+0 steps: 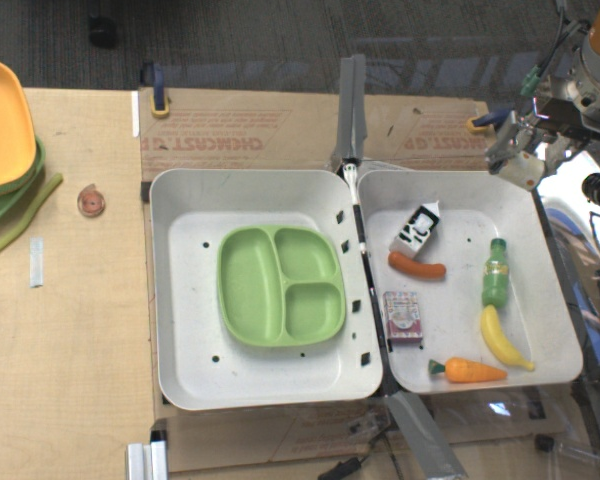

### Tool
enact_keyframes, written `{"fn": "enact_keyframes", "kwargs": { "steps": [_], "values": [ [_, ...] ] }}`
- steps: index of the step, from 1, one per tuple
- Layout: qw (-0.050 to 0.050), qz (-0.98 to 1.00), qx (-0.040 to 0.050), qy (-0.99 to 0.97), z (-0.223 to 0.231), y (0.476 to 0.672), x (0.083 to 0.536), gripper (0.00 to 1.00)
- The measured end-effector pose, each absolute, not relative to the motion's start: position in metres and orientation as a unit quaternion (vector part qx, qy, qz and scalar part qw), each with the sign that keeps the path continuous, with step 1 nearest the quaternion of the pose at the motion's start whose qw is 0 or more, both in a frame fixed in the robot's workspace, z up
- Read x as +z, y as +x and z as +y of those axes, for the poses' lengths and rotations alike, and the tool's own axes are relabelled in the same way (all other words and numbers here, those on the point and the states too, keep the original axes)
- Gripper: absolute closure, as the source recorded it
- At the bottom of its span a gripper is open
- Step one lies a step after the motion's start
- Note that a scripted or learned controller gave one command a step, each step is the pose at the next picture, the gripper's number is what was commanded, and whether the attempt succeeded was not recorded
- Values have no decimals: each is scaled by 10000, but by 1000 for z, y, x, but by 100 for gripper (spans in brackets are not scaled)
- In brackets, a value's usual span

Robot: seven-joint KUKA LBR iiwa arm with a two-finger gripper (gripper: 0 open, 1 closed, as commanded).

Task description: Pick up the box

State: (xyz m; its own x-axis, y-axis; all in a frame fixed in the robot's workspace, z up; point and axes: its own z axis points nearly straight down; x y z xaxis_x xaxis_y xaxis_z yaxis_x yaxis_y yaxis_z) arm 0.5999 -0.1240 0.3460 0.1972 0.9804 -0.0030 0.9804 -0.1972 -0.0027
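A small pink and purple box (403,317) lies flat in the right bin (555,268), against its left wall near the front. A white carton with black markings (417,226) lies tilted further back in the same bin. My gripper (520,158) hangs above the right bin's back right corner, well apart from the box and with nothing visibly in it. The arm reaches in from the upper right.
The right bin also holds a red sausage (417,266), a green bottle (495,273), a banana (503,338) and a carrot (468,370). A green divided plate (280,286) sits in the left bin (175,268). Orange and green plates (0,138) are stacked at far left.
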Motion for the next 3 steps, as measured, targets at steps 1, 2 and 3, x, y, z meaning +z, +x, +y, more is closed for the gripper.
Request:
{"fn": "enact_keyframes", "kwargs": {
  "steps": [1, 2, 3],
  "values": [
    [15, -7214, 20, -6925, -136, 565, 292, 100],
    [11, -7230, 16, -6909, -91, 618, 225, 100],
    [17, -7675, 19, -6410, -41, 600, 207, 100]
  ]
}}
